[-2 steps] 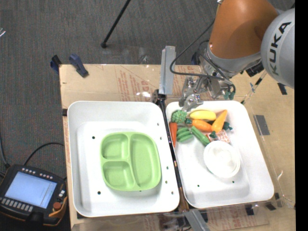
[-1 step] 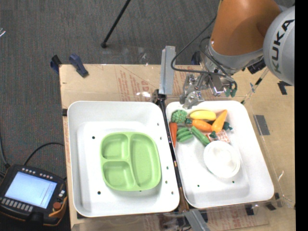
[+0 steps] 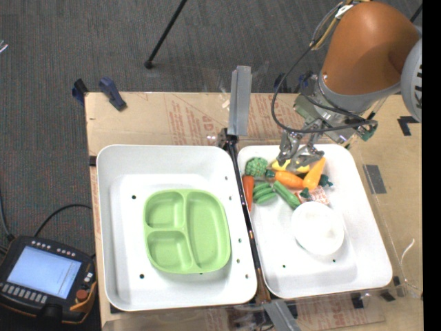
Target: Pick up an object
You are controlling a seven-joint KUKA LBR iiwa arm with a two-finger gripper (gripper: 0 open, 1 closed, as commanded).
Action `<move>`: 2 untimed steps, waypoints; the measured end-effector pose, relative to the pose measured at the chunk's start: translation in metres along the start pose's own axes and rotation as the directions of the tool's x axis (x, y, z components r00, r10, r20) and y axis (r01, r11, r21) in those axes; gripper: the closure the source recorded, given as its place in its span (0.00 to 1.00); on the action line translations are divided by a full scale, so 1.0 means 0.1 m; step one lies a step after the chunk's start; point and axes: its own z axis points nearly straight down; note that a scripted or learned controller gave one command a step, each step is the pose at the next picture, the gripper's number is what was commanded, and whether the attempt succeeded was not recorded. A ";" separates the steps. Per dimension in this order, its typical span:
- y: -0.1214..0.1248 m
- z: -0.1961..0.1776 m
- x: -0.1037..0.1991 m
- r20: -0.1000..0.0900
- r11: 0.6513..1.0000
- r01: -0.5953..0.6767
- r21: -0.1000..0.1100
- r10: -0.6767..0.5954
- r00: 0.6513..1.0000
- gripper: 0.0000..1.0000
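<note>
My claw [image 3: 298, 156] hangs low over the toy food heap [image 3: 286, 178] at the far end of the right bin [image 3: 365, 267] — whether it is parted or closed I cannot tell. I judge these pieces light, hard, slick plastic; the orange carrot [image 3: 288, 178] looks easiest taken across its middle — it lies uppermost.

Tool [image 3: 298, 158] low, arm from right
</note>
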 end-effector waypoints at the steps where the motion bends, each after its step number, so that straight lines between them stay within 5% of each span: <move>1: 0.28 -0.16 -0.27 0.003 0.994 0.107 0.002 -0.107 0.994 1.00; 2: 0.27 -0.26 -0.27 0.009 0.995 0.100 0.003 -0.100 0.995 1.00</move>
